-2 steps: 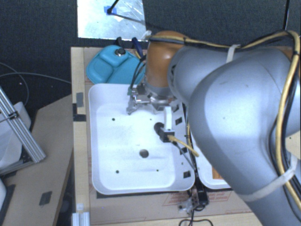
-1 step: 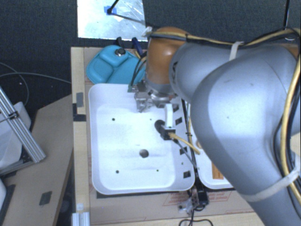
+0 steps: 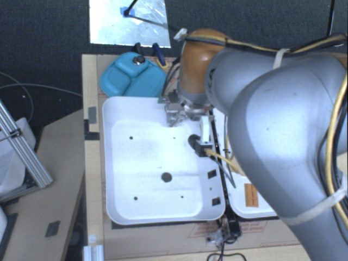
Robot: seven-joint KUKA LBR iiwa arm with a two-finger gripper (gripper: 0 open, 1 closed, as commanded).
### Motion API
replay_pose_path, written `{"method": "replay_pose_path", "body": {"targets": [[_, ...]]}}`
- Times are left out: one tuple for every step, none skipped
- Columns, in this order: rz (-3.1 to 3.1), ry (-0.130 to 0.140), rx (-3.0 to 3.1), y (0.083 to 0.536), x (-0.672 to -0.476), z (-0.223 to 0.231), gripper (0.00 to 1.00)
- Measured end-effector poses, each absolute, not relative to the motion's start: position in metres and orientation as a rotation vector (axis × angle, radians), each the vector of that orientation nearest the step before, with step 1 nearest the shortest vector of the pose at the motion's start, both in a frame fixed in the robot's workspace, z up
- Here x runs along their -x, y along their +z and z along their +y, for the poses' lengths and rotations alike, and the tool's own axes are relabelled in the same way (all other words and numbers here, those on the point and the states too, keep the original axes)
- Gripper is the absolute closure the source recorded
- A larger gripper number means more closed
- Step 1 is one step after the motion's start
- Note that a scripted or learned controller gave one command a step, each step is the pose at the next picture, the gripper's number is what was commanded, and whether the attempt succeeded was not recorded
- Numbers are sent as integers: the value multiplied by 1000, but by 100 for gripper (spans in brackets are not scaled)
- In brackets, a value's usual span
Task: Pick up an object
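Observation:
My gripper (image 3: 174, 115) hangs over the far edge of the left white bin (image 3: 117, 162), close to its back right corner. The big grey arm with its orange band covers most of the right side of the view. A small dark disc (image 3: 166, 177) lies on the left bin's floor, well in front of the gripper and apart from it. An orange flat piece (image 3: 251, 194) lies in the right bin (image 3: 255, 211), mostly hidden under the arm. Nothing is visible under the gripper.
A blue plastic object (image 3: 133, 76) sits on the bench just behind the left bin. A shiny sheet (image 3: 128, 12) lies further back. Two small black squares (image 3: 212, 174) mark the left bin's right wall. Wooden bench surface lies to the left.

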State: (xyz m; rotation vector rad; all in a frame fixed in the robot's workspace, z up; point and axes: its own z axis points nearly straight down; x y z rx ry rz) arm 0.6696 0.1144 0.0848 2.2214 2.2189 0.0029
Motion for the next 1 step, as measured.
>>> {"method": "replay_pose_path", "body": {"targets": [[2230, -10, -2224, 84, -537, 141, 100]]}}
